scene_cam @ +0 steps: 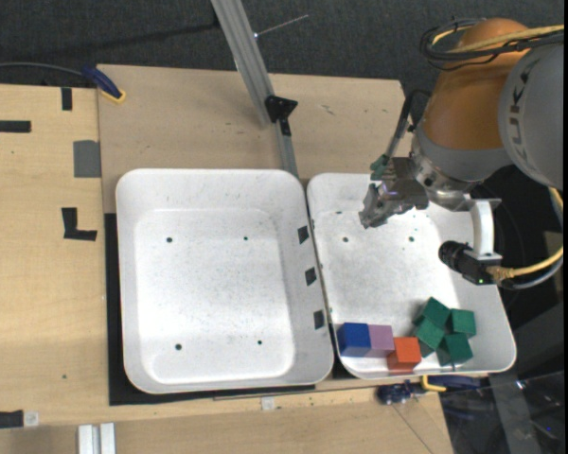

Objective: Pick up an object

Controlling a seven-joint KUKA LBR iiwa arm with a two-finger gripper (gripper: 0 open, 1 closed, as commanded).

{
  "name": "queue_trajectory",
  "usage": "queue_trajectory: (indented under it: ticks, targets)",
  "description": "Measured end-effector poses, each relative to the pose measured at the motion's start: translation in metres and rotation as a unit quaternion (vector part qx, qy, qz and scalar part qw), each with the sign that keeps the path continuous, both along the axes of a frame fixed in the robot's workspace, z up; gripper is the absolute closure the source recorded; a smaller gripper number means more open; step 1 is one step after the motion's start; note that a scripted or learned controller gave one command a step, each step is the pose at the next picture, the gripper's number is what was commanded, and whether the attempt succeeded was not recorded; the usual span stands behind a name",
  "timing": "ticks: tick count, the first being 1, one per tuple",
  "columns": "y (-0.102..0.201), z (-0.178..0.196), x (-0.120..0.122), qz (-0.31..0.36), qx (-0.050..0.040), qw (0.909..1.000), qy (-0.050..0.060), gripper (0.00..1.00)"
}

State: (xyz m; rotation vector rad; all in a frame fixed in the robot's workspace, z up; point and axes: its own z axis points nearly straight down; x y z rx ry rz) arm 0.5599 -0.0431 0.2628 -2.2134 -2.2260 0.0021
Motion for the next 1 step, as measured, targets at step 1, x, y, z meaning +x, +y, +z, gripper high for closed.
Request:
queue_trajectory:
  ticks: [1]
  targets:
    - [0.0456, -0.0003, -0.0086, 0.0, 0.0003, 1.0, 0.0, 1.0]
